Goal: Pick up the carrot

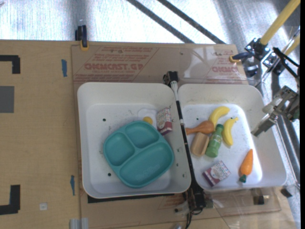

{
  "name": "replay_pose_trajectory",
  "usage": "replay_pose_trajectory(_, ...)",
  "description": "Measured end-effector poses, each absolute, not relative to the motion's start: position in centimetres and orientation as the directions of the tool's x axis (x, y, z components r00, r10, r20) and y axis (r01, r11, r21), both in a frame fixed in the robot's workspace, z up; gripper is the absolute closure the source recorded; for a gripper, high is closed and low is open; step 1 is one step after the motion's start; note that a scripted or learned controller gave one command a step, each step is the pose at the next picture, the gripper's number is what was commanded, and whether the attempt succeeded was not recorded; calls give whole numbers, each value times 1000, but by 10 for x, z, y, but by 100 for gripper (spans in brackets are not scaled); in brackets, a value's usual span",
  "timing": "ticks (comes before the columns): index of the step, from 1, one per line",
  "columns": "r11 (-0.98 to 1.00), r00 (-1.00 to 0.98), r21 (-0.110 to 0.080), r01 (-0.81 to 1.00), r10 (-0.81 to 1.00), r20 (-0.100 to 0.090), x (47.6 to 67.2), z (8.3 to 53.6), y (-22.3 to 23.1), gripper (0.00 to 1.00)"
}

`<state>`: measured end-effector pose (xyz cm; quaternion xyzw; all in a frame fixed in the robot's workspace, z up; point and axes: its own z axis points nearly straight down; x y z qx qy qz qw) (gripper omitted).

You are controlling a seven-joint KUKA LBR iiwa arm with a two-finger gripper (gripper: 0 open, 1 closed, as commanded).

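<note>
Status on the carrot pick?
Gripper at right bin's right edge, holding nothing. Carrot lying in right bin, untouched. Bananas nearby, not blocking.

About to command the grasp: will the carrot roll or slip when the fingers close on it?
The carrot looks like smooth, rigid toy plastic, so probably light and somewhat slippery. Its tapered, rounded body may roll or squirt out of a pinch. It lies near the right bin's wall, which might stop a roll.

Bright, even light from above; you get a soft, slightly washed-out picture.

You'll see pale sunlit bands crossed by dark diagonal shadows on the floor (157, 8) up top. The white bins (90, 142) run near overexposed, with faint shadow along their inner walls. Glare on the clear sheet (209, 63), perhaps plastic. Fine detail stays blurry throughout.
</note>
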<state>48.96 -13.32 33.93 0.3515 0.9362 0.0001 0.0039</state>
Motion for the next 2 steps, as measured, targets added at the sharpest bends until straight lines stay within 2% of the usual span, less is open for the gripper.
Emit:
replay_pose_trajectory(1,868,-868,-2,496,496,1,479,230,-211,0)
replay_pose_trajectory(2,980,-980,2,200,200,-1,481,171,-183,0)
